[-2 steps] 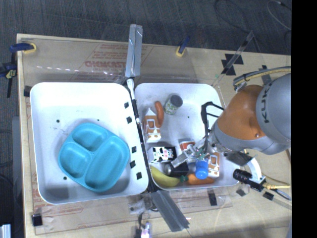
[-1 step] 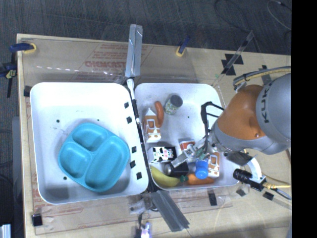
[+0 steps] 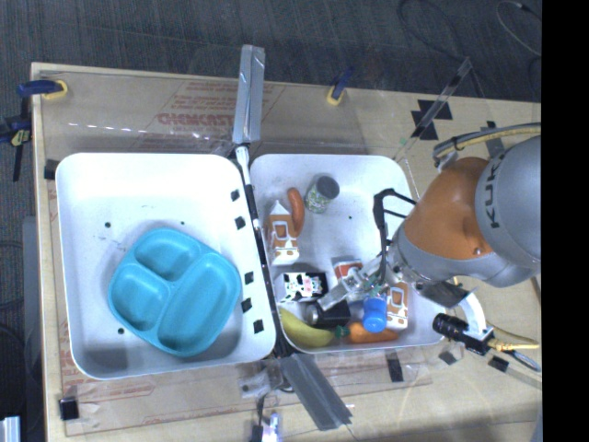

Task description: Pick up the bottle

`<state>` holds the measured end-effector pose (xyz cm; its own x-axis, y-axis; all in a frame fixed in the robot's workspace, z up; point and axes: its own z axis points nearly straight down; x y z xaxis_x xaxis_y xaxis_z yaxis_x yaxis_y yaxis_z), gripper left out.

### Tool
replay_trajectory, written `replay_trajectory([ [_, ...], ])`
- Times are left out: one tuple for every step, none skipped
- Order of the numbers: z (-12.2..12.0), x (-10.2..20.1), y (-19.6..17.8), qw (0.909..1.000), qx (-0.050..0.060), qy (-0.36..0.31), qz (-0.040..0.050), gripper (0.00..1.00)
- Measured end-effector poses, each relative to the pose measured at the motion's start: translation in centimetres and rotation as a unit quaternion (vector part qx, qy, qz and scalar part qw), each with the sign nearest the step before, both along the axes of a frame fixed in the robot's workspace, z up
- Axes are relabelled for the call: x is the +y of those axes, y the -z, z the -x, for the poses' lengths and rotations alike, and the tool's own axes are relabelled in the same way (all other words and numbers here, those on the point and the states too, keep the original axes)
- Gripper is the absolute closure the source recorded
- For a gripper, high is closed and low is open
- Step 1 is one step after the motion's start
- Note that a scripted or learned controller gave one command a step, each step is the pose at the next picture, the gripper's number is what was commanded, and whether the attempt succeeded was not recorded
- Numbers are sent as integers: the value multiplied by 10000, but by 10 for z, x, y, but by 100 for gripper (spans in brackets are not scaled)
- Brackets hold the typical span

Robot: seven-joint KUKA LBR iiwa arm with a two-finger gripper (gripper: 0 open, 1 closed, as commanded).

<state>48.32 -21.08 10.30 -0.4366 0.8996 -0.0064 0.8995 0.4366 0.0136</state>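
At the right bin's near edge, a banana and carrot flank the bottle, blue-capped, lying just below the hand; whether the hand grips anything cannot be told. Farther back sit a sausage and can. A blue divided plate rests in the left bin.

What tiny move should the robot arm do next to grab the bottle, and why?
Probably a small drop straight down. The gripper is low in the right bin, over the crowded front corner where the bottle with the blue cap lies between the banana and the carrot. Nothing shows between its fingers, so I'd guess it must settle around the bottle first.
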Motion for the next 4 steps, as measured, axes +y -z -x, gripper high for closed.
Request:
replay_trajectory([
  [0,0,0,10000,-2,2,1,0],
  [0,0,0,10000,-3,2,2,0],
  [0,0,0,10000,-4,13,2,0],
  [-7,8,3,9983,-24,579,51,0],
])
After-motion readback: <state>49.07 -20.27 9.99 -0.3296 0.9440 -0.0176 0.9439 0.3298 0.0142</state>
